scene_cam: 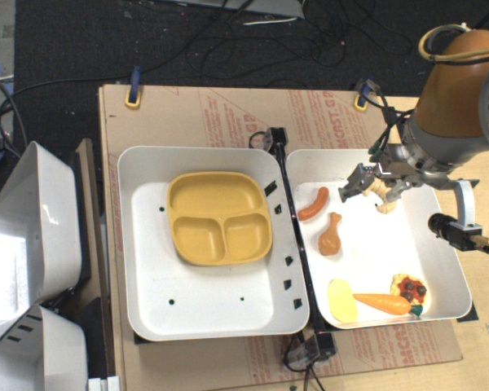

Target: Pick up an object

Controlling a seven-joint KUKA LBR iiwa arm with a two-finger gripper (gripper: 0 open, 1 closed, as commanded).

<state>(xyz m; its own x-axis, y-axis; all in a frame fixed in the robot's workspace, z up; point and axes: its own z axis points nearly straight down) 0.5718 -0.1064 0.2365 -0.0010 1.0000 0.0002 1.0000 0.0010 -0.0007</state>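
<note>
Left bin (pixel 147 300) on the desk (pixel 196 112) holds a yellow divided plate (pixel 220 218), three compartments, sitting toward the bin's upper middle. Right bin (pixel 440 267) touches it along the centre seam. In the right bin, going rightward: a reddish sausage (pixel 313 204) lying tilted near the upper left, a brown drumstick (pixel 331 235) just below it, a pale yellow piece (pixel 341 300) near the front edge with an orange carrot (pixel 383 303) beside it pointing left, and a small red-and-dark pizza slice (pixel 410 287) at the carrot's right end. Arm comes in from the right, orange band high at the top right, wrist angled down and left over the bin's upper part. Jaws (pixel 376 184) hang low over the upper right bin area, right of the sausage; a small tan object (pixel 385 197) sits at the tips, but cannot tell if it's clamped or just underneath, or whether jaws are apart or together.
</note>
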